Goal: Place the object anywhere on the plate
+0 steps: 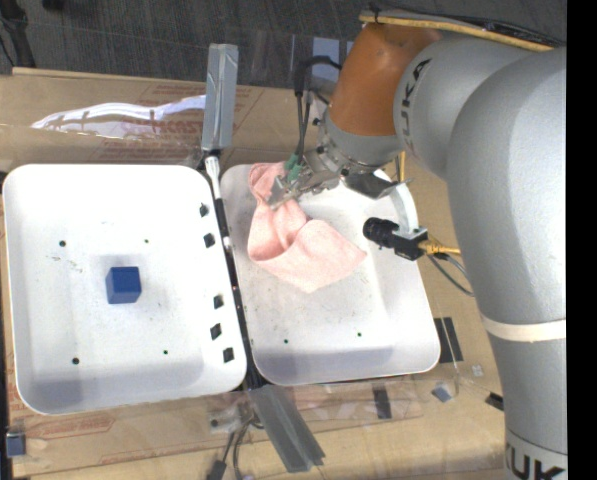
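Note:
A pink cloth (296, 243) lies crumpled in the right white bin (338, 353), toward its back left. Its upper corner is pulled up into a peak at the fingertips. My gripper (290, 184) hangs over that corner, below the orange wrist band, and is shut on the cloth's raised edge. The rest of the cloth trails down onto the bin floor. A small blue cube (124, 284) sits alone in the left white bin (38, 368), far from the gripper.
The two bins meet at a ridge with black clips (221, 278). A grey bar (219, 93) stands behind the bins on the cardboard. The arm's large grey body (498, 168) covers the right side, and a black connector (393, 236) juts over the right bin.

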Tool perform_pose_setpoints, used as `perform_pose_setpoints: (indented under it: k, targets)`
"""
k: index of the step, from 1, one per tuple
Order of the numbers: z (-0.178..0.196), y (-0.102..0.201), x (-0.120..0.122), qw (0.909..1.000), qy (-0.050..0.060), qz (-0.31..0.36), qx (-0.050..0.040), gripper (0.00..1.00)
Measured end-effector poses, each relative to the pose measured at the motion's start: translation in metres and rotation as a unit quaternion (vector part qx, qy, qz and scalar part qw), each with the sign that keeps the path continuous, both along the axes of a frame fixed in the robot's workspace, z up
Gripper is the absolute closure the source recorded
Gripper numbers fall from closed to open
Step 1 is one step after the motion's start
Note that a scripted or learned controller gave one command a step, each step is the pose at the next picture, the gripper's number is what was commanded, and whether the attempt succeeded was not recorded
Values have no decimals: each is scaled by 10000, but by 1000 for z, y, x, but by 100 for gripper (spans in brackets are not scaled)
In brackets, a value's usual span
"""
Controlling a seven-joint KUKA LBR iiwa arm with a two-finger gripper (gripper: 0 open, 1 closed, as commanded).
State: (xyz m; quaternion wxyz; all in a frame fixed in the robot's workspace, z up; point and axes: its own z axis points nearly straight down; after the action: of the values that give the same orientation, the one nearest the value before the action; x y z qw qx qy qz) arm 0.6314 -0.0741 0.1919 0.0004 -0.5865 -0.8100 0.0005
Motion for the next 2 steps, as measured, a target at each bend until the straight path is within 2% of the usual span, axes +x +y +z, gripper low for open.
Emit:
perform_pose_setpoints:
  k: [1, 2]
  targets:
    - [40, 0, 0, 10000, 2, 24, 4, 100]
    - [45, 40, -16, 9791, 13, 2032, 5, 100]
